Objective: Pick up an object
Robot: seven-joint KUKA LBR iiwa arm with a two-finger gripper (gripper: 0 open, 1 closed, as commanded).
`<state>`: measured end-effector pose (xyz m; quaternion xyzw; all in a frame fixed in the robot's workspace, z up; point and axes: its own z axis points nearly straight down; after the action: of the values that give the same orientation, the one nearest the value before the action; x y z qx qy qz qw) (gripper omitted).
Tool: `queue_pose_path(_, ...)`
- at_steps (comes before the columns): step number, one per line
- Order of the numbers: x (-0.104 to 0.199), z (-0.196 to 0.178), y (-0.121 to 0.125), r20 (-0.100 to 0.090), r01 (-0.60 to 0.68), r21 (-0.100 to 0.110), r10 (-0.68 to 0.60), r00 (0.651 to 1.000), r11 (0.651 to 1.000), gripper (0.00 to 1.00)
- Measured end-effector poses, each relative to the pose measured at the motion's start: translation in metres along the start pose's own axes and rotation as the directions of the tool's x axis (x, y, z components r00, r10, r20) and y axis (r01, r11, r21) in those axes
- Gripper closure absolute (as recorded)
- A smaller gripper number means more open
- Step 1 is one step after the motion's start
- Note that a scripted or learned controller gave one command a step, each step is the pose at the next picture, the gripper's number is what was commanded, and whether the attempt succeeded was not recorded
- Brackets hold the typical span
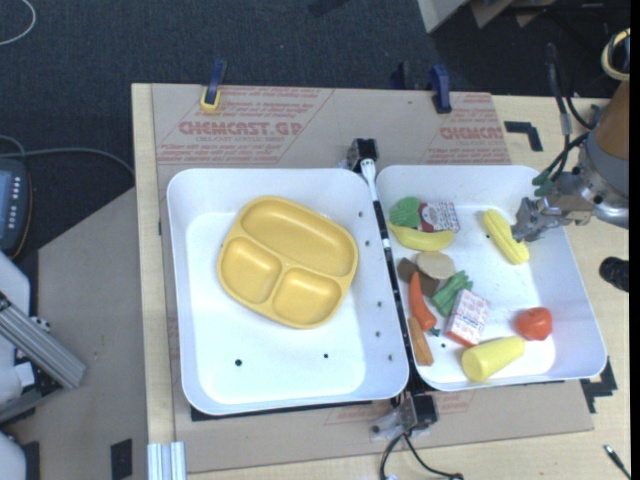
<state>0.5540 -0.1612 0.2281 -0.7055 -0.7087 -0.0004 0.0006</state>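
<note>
Yellow pepper-like toy (492, 357) sits closest to the lens, at the near edge of the right bin (585, 298), with a red tomato (534, 322) just beside it toward the right wall. My gripper (528, 220) is over the far right part of that bin, right at the upper end of the corn cob (505, 236). My fingertips look to be against the cob's right end, but I cannot tell whether they are spread or closed, or whether the cob is actually between them. Cob lies tilted on the bin floor, well apart from the pile to its left.

That pile: banana (421, 237) with a green leafy piece (406, 211) and a small printed packet (440, 215) behind it; a brown round piece (434, 265) below; an orange carrot (421, 302), a green pod (451, 290) and a red-and-white carton (467, 317) nearer the camera.

Left bin (195, 268) holds a yellow divided plate (288, 261), three compartments, tilted a bit in the bin. Both bins sit on a cardboard sheet (250, 123), clamped at the far edge by a yellow clamp (211, 94) and a blue clamp (439, 86).
</note>
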Motion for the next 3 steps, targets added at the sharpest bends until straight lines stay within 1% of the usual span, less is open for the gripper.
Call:
queue_pose_path(1,0.046,0.007,-0.001,-0.001,0.0,0.002,0.0,1.0,1.0,1.0)
queue_pose_path(2,0.099,-0.005,-0.005,-0.002,0.002,0.001,-0.002,1.0,1.0,1.0)
queue_pose_path(3,0.157,0.011,-0.014,-0.002,0.002,0.004,-0.002,1.0,1.0,1.0)
